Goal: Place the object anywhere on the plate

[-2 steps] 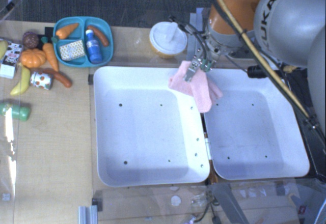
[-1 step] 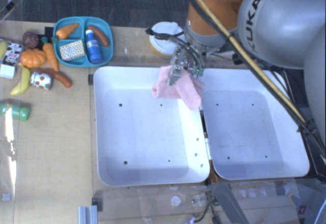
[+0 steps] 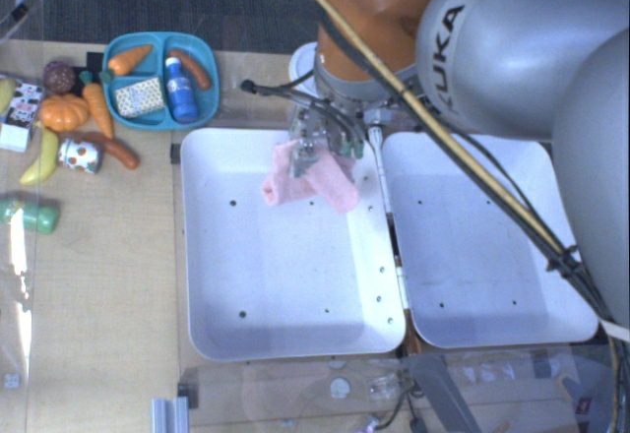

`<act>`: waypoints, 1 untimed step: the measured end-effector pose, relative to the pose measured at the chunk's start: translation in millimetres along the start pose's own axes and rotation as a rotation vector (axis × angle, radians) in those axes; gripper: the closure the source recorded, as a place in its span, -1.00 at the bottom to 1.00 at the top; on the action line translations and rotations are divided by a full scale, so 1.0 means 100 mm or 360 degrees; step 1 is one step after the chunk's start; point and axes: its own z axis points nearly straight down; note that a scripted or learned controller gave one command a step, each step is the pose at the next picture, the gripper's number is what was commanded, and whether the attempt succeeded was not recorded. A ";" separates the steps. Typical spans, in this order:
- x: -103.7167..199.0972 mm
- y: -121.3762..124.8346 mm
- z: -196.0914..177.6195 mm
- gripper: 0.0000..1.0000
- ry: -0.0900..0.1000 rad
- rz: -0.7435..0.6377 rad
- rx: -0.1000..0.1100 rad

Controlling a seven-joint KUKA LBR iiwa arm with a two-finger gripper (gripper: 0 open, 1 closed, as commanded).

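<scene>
The claw (image 3: 313, 148) hung over the left bin's (image 3: 246, 303) far right corner, closed on a pink cloth (image 3: 330, 183) that draped beneath it.

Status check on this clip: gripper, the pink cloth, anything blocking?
Gripper over the left bin's far edge, down at the pink cloth. Cloth crumpled, hanging under the fingers; grasp unconfirmed. Blue divided plate already holds toy food and a bottle.
</scene>
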 end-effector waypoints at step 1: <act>0.21 0.48 0.00 1.00 0.0002 -0.0004 0.0000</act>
